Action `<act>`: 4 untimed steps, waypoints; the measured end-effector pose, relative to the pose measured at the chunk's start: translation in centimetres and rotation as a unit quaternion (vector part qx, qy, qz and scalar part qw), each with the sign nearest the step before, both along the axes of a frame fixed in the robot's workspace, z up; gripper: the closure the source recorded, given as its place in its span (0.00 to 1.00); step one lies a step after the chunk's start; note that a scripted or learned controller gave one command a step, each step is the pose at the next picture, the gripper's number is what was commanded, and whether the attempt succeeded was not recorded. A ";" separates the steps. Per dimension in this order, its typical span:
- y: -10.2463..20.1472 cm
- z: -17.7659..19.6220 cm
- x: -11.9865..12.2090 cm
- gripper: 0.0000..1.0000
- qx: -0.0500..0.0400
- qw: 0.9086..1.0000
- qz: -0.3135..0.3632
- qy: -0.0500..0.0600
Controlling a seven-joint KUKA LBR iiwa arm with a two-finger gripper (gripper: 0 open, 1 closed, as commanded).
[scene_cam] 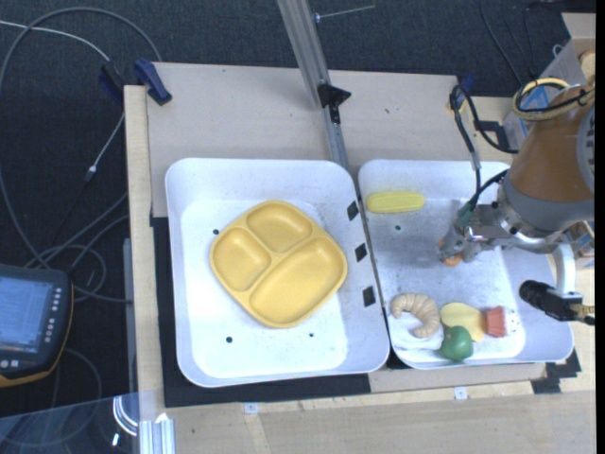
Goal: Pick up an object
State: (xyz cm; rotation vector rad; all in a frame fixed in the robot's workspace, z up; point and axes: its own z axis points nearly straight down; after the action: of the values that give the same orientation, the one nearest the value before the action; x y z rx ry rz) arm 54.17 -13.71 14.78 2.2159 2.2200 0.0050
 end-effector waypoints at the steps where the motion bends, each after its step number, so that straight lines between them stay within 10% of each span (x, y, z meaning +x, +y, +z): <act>1: -0.1 6.3 0.7 1.00 0.000 1.000 0.000 -0.002; 2: -0.1 8.3 0.8 1.00 0.000 1.000 0.000 0.001; 4: 9.6 6.9 -2.3 1.00 0.003 1.000 0.002 0.005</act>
State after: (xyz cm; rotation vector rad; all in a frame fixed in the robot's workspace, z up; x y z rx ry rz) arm 51.85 -4.15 21.67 2.2193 2.2319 -0.0007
